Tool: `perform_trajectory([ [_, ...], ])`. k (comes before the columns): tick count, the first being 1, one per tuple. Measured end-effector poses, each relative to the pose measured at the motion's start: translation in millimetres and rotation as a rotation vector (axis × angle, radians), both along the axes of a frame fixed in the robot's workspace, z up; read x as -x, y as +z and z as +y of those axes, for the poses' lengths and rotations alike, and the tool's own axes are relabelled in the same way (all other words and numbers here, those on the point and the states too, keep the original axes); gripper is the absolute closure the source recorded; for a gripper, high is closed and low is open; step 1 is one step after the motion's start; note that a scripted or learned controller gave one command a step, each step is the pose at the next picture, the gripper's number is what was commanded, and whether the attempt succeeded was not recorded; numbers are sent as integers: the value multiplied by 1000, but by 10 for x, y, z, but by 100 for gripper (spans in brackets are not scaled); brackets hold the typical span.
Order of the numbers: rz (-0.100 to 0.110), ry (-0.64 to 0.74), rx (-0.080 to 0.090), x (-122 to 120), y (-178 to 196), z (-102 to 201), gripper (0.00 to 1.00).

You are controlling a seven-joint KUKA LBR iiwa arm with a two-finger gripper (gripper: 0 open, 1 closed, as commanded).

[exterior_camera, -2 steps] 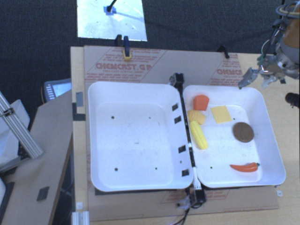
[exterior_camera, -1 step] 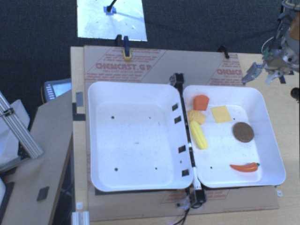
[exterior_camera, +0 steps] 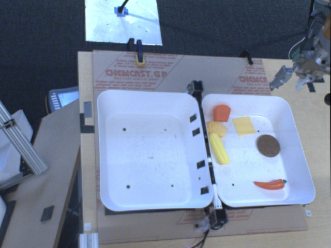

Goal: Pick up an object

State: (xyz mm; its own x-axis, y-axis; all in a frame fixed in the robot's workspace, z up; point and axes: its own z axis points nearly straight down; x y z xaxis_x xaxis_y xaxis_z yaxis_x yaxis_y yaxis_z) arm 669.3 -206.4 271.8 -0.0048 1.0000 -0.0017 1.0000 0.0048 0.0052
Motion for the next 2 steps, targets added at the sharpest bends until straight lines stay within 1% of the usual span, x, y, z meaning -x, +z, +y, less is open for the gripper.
perform_trajectory([
  [1,-2,0,0,-2,406,0,0],
  [2,-3,0,1,0,1002,0,0],
])
